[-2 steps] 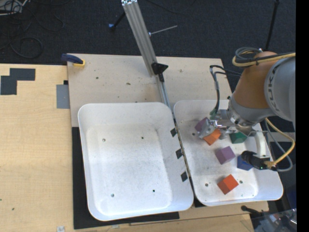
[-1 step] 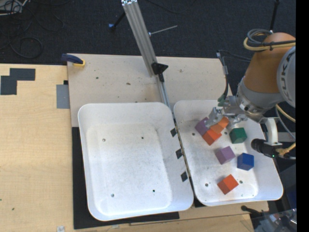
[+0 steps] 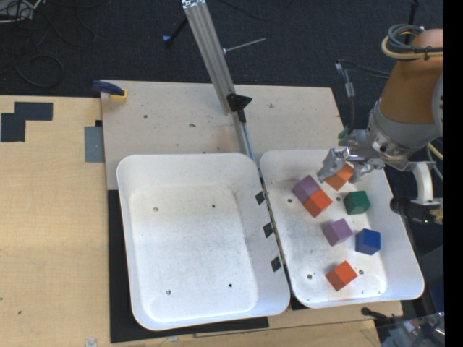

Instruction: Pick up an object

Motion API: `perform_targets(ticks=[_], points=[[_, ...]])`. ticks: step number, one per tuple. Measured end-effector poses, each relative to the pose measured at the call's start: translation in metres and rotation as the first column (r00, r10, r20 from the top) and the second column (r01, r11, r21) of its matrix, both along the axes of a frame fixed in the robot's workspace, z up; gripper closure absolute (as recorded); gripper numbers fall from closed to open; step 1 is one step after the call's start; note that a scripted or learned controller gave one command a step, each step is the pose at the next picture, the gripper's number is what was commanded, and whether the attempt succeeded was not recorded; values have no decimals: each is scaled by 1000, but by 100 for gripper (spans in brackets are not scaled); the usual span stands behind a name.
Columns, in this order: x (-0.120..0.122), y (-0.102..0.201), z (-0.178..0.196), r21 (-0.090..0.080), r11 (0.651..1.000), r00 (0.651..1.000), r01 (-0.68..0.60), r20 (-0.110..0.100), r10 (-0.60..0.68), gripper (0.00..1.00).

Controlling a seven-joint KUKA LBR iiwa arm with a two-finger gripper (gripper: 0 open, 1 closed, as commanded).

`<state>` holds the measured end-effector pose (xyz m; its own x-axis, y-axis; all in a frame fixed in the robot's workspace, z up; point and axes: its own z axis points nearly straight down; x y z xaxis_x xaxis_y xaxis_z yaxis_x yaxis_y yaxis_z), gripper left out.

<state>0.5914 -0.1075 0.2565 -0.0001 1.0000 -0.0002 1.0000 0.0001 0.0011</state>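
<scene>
**Overhead, an orange block sits between the gripper's fingers above the right bin**

Largest first: the pale wooden bench [image 3: 51, 215] carries two shallow white bins side by side. The left bin [image 3: 145, 176] lies toward the middle of the view, and the right bin [image 3: 405, 280] touches it along a shared edge. A slanted aluminium rail [image 3: 211, 49] runs down toward the gap between them. The grey arm [image 3: 409, 100] reaches in from the right, and its gripper [image 3: 338, 168] hangs over the right bin's far side, fingers clamped on a small orange block [image 3: 340, 176]. Loose in the right bin lie a purple block [image 3: 306, 189] touching an orange-red block [image 3: 317, 203], a green block [image 3: 357, 202], a second purple block [image 3: 337, 231], a blue block [image 3: 368, 241], and another orange-red block [image 3: 341, 275] near the front edge.
</scene>
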Motion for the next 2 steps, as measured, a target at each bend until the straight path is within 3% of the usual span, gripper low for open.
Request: perform_targets(ticks=[1, 2], points=[[-15, 42, -10, 2, 1000, 1000, -3, -7, 3, 100], [-14, 89, -16, 2, 1000, 1000, -3, -6, 3, 100]])
